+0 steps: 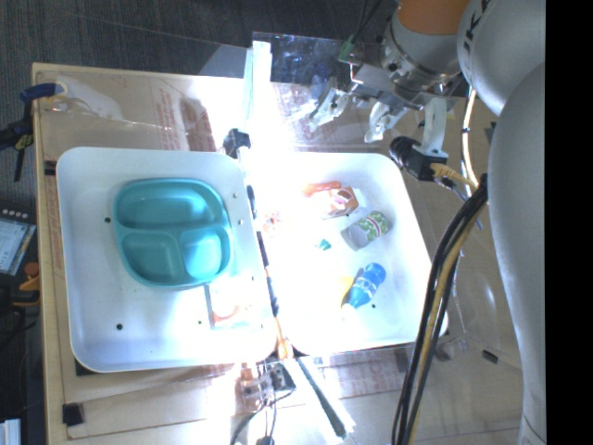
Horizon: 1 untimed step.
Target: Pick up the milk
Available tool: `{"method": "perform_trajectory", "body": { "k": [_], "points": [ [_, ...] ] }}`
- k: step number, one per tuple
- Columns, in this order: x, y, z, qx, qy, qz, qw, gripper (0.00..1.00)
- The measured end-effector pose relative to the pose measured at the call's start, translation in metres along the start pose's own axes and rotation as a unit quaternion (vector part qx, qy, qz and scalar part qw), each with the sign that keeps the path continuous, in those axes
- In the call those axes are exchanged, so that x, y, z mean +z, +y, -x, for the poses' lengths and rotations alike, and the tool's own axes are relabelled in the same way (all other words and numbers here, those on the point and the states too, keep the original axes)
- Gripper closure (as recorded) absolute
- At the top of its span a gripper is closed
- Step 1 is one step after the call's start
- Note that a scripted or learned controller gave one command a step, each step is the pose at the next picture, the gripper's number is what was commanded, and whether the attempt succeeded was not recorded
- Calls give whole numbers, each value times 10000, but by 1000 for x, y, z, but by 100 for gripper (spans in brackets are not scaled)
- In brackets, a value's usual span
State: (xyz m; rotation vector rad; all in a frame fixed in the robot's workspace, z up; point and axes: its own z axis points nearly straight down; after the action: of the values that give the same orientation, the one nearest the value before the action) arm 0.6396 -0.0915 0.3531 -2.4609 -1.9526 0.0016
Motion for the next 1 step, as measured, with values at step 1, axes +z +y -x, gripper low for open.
{"method": "perform_trajectory", "body": {
  "k": [1],
  "points": [
    [133, -15, 34, -395, 1, -36, 9992, 0]
  ]
}}
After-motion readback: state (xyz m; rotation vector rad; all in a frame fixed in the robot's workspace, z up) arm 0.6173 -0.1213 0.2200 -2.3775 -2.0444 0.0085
